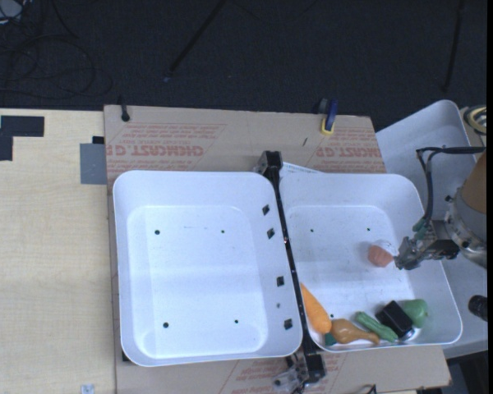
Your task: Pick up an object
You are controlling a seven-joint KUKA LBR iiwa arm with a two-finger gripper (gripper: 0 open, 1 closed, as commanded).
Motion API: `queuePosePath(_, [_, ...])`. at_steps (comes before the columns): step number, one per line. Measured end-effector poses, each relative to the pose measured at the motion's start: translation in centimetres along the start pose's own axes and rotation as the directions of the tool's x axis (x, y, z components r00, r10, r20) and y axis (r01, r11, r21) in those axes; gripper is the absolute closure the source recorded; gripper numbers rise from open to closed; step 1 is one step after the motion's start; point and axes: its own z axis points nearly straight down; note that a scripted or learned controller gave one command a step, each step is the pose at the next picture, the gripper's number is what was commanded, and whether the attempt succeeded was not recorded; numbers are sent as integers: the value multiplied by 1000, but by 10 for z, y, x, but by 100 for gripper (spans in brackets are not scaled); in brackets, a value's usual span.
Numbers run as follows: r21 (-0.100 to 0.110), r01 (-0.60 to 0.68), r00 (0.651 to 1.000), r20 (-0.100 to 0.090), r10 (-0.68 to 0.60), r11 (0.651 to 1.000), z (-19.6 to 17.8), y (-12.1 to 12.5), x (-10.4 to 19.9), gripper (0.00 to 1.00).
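Cardboard under your two bins, the gripper (408,255) sits low in the right bin (345,189) beside a pink object (380,256), and you risk nudging it away while closing.

Two smooth, slightly glossy white plastic bins (131,220), matt brown printed cardboard sheet (230,138) beneath, pale wood-grain counter (41,261), dark matt cloth backdrop (230,39), glossy plastic-looking orange carrot (315,308)
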Motion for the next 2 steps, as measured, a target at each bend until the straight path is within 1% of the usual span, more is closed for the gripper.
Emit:
queuePosePath(1, [3, 0, 1000, -2, 0, 1000, 88, -22, -6, 100])
queuePosePath(2, [0, -3, 1000, -1, 3, 1000, 85, -22, -8, 0])
